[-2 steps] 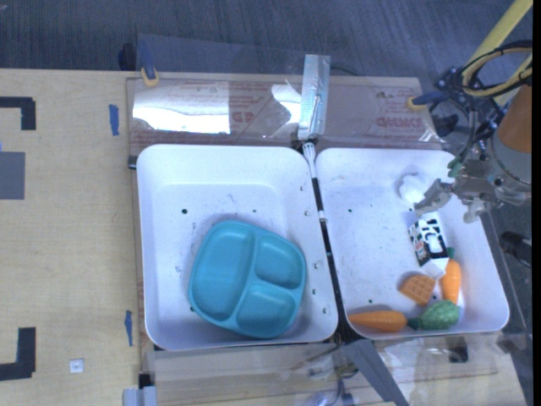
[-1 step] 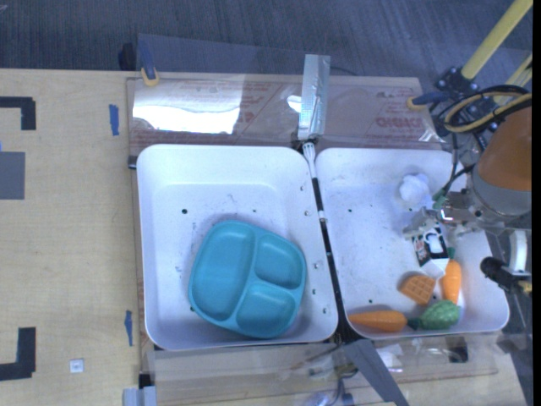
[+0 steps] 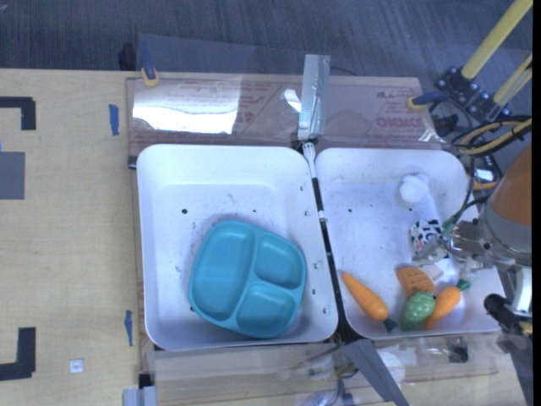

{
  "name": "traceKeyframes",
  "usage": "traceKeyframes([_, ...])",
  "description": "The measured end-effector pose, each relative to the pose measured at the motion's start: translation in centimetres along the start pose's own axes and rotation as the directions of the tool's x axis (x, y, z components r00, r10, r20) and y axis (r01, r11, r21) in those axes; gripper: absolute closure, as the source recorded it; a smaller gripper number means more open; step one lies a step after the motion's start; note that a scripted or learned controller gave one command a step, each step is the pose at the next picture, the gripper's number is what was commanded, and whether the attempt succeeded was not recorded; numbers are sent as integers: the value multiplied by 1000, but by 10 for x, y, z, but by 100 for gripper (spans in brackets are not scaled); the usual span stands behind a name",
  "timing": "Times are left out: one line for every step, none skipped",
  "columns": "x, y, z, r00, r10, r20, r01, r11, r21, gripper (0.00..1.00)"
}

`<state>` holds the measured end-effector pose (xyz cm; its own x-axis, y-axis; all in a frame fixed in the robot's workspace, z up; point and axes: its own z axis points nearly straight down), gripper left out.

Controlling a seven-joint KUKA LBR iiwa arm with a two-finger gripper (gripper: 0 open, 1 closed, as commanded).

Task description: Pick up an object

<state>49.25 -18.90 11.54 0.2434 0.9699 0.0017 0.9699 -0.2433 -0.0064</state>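
Toy carrots (image 3: 365, 296) and a green vegetable (image 3: 418, 309) lie along the right bin's (image 3: 363, 184) near edge. Just right of them, the gripper (image 3: 461, 248) hovers beside a black-and-white spotted toy (image 3: 425, 234); its grip state cannot be told, partly cut off by the arm (image 3: 511, 210).

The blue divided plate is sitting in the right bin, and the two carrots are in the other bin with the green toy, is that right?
Not quite. The camera view shows the blue divided plate in the left bin, not the right one. The rest holds: the two carrots lie in the other bin, with the green toy between them.
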Motion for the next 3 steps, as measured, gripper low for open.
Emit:
traceKeyframes([11, 33, 29, 990, 143, -1, -143, 990, -7, 0])
traceKeyframes([11, 35, 22, 990, 144, 0, -144, 990, -9, 100])
traceKeyframes([76, 24, -62, 976, 216, -1, -216, 976, -6, 100])
